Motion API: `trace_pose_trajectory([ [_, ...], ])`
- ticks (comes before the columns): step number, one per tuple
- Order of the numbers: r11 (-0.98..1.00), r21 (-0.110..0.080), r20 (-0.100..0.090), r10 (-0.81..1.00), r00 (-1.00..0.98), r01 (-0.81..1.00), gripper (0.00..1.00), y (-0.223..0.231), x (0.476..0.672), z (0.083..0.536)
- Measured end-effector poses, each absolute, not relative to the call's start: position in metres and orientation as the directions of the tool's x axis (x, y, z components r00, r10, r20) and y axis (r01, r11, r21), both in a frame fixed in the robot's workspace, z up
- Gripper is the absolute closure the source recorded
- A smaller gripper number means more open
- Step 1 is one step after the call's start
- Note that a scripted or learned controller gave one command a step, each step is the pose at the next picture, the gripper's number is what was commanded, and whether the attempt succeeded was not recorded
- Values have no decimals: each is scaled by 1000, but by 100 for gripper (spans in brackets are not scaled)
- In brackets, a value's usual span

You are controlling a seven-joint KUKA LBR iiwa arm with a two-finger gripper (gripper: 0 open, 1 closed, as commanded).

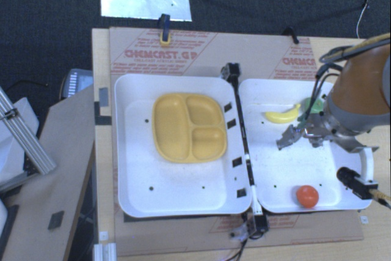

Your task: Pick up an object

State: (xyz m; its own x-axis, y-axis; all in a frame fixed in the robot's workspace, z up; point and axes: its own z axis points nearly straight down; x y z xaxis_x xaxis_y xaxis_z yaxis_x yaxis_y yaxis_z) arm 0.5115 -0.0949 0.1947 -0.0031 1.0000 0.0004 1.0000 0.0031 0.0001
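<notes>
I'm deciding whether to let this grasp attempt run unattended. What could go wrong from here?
1. The gripper sits just below the banana with nothing visibly between its fingers, so closing here may catch nothing.
2. A green object lies partly hidden under the arm; it could get knocked.
3. The tomato looks round and may roll if nudged.

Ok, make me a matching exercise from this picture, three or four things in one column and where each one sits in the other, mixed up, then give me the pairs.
Things:
1. yellow divided tray
2. banana
3. red ball
4. gripper

Places:
A. near edge of the right bin
B. over the middle of the right bin, just below the banana
C. middle of the left bin
D. far part of the right bin, beside a green object

Pairs: 1-C, 2-D, 3-A, 4-B
</notes>
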Motion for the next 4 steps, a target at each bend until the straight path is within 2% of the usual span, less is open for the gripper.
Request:
trace_pose_trajectory([
  [2, 1, -3, 1, 1000, -1, 1000, 0, -96, 514, 111],
  [3, 1, -2, 1, 1000, -1, 1000, 0, -96, 514, 83],
  [4, 0, 2, 0, 1000, 0, 1000, 100, -96, 516, 95],
])
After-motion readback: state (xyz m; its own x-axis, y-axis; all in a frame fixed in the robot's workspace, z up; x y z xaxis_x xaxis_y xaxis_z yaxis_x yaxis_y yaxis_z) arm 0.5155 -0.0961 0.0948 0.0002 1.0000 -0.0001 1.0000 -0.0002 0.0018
